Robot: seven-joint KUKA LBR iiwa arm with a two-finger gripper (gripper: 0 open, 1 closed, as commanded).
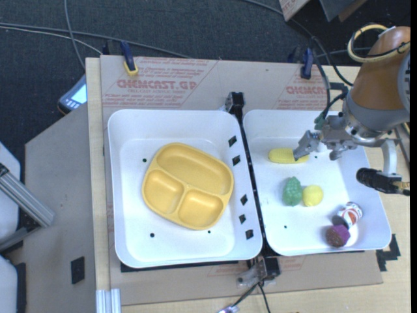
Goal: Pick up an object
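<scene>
Lying in the right bin (273,237) beside the gripper (303,150), whose opening cannot be told, the yellow banana-shaped toy (281,156) is judged light, smooth and best taken across its narrow middle.

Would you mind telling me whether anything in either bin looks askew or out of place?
Nothing looks spilled or damaged. The yellow divided tray lies rotated in the left bin, its edges not square with the bin's walls. The small items in the right bin lie loosely scattered.
</scene>
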